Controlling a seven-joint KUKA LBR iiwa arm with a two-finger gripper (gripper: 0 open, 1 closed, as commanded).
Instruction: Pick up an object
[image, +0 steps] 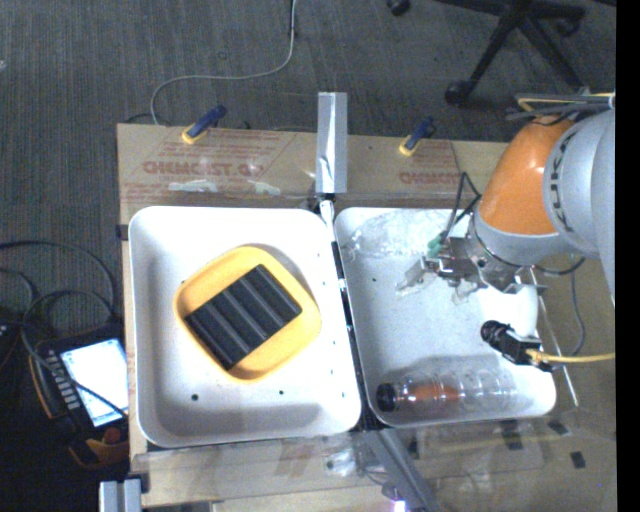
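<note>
The approach step was judged to be in hand. The gripper (437, 268) was positioned over the right bin (372, 330), near its far edge, with nothing seen between its fingers; their spread could not be determined. A clear bottle (450, 391) lay along the near edge. A descent onto it would be required next.

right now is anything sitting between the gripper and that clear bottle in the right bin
Nothing visible does. The gripper hangs over the upper middle of the right bin, and the clear bottle lies on its side along the bin's near edge. Between them is bare white bin floor.
</note>
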